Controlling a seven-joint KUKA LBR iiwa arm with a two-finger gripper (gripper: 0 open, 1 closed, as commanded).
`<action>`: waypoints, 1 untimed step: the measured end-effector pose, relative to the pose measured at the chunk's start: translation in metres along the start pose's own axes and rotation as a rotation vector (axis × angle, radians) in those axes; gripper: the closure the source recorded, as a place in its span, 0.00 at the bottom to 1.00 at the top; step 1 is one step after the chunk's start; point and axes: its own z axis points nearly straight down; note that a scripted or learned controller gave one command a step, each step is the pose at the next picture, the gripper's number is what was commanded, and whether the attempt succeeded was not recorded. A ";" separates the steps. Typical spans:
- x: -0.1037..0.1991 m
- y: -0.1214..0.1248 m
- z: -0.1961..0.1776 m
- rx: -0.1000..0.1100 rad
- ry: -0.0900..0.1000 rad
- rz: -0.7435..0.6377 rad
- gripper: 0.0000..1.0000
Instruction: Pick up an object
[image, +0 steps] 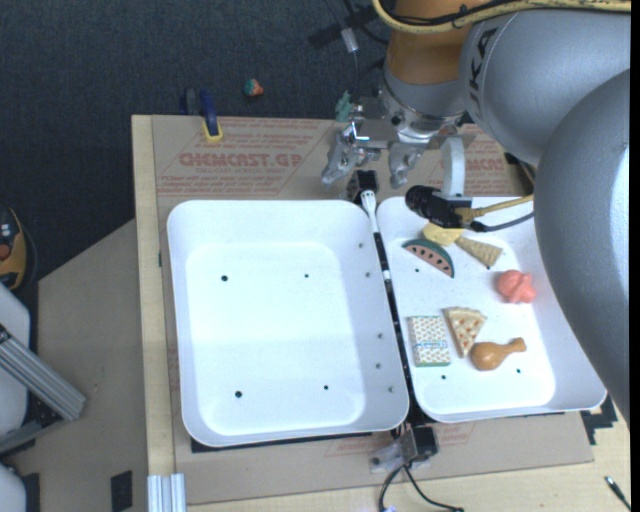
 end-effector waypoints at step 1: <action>0.039 -0.001 0.165 0.007 -0.002 0.004 0.00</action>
